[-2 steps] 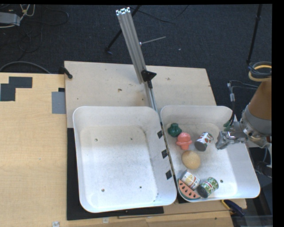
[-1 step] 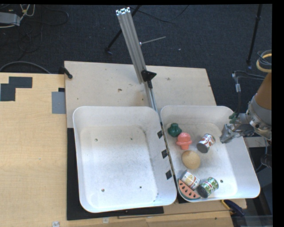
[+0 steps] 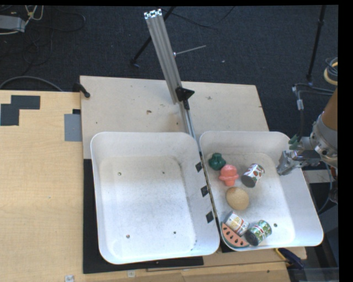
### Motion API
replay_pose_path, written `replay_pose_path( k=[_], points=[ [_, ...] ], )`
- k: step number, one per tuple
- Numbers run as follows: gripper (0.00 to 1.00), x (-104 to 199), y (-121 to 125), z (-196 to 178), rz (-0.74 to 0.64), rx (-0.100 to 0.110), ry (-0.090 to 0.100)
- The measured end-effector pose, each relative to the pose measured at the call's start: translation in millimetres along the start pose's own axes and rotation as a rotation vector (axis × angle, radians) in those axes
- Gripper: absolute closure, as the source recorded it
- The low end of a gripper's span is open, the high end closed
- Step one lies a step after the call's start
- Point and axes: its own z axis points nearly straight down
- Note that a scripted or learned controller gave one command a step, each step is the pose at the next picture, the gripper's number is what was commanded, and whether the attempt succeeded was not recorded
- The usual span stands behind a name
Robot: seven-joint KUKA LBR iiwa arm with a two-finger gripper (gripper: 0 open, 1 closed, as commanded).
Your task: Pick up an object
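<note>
Grey gripper hangs at the right bin's right rim, nothing visibly held; whether it is apart or together cannot be told. The approach seems just begun. Next it must reach left to a target: the nearest can, crowded by a pink toy, potato and green toy.

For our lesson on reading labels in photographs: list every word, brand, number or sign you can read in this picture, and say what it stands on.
No text can be read here.
Can beside the pink toy: printed label, too small and blurred to read.
Can at the right bin's near edge: green label, too blurred to read.
Small can beside it: label unreadable.
Rail top: a black-and-white checker mark, no letters.
</note>
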Motion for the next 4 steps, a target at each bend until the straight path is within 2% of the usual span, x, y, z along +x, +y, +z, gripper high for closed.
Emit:
replay_pose_path(
  k=[2,3,4],
  points=[
    [1.00,98,5,18,-0.003,0.005,0.003],
    [1.00,142,25,21,-0.002,0.003,0.001],
    [1.00,191,33,14,-0.002,0.003,0.002]
  ],
)
